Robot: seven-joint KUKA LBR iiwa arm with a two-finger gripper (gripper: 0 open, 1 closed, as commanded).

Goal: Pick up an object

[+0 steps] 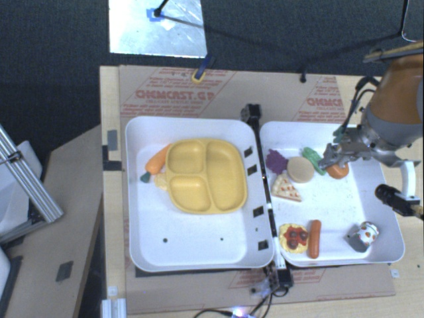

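Pincer (333, 156) low over right bin (371, 207), at its upper edge, right beside the orange-red toy (338, 171) and green piece (313, 158). Spread or pressed together: cannot tell, arm hides it. Nothing seen pinched. Likely the reach-and-descend step, grasp not yet made. Next move calls for centring on one toy, clear of the beige bun (301, 170) just beside, then closing and lifting.

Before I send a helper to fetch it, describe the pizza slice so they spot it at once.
Look in the right bin, near its left wall. The pizza slice lies just below the round beige bun. It is the one flat triangle there, yellow with red dots.
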